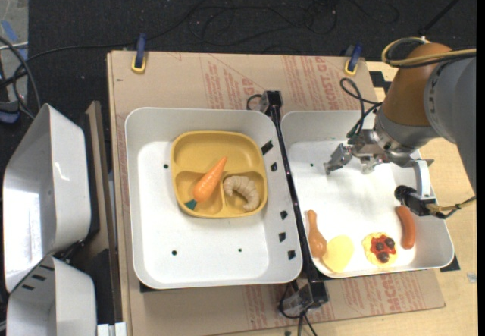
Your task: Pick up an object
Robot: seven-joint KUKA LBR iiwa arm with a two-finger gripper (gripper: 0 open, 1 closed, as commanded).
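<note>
Roughly where the gripper stood: the gripper (350,158) hung over the upper floor of the right bin (356,117), toward 12 o'clock of that bin, on bare white plastic
Tool state: it could not be told whether it was spread or clenched; nothing was seen held in it
Nearest candidates: a sausage (408,227) lay at about 4 o'clock in the right bin, near its right wall; a small tart with red topping (380,247) sat at 5 o'clock; a yellow disc (340,250) lay at 6 o'clock, touching or just beside an orange drumstick (314,232) at 7 o'clock
Other candidates: a carrot (210,179) and a pale shrimp (244,190) lay in separate compartments of the yellow plate (182,152) in the left bin (151,198)
Risk, empty close: every piece lay well apart from the gripper, toward its 5 to 7 o'clock, so a descent from that spot would likely have met only the bin floor
Risk, wall: the sausage and tart were close to the rim, so a grasp there might have struck the bin's edge
Risk, crowding: the disc and drumstick were so close that a grab at one might have shoved or taken both
Risk, slip: the rounded, smooth-looking pieces seemed apt to squirt out of a pinch
</note>
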